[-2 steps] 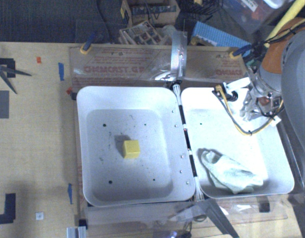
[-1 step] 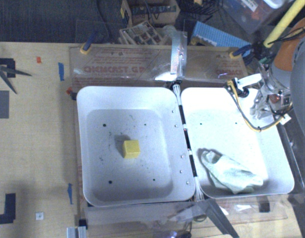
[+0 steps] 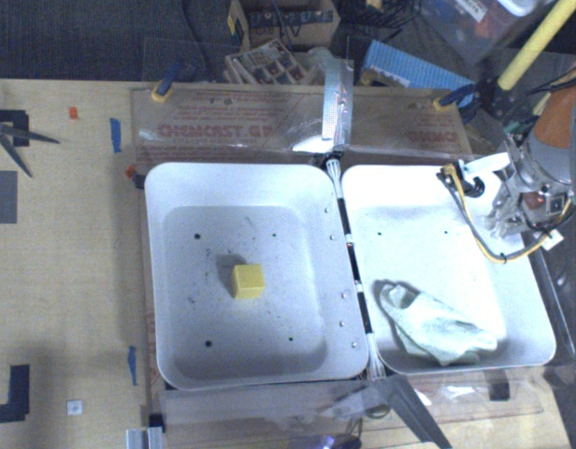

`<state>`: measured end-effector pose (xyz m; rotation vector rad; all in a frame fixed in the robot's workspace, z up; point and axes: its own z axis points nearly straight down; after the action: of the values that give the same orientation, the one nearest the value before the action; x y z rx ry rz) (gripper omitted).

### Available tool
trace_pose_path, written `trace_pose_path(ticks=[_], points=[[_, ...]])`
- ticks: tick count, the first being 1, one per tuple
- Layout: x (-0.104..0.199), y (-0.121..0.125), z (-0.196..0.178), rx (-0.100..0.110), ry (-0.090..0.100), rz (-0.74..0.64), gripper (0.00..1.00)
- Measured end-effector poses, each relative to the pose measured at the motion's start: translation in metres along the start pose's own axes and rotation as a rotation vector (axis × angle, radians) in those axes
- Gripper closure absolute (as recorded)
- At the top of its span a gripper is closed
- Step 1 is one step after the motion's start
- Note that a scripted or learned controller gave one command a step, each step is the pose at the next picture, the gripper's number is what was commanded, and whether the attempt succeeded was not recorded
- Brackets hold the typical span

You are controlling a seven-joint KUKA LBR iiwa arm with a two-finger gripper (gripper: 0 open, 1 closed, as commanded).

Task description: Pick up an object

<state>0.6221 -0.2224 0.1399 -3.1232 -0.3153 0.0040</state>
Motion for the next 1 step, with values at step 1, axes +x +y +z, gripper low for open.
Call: trace_pose_path(ticks=[1], points=[[-0.0207,-0.0057,0.0107,0.001,0.0,-0.001,1.0]])
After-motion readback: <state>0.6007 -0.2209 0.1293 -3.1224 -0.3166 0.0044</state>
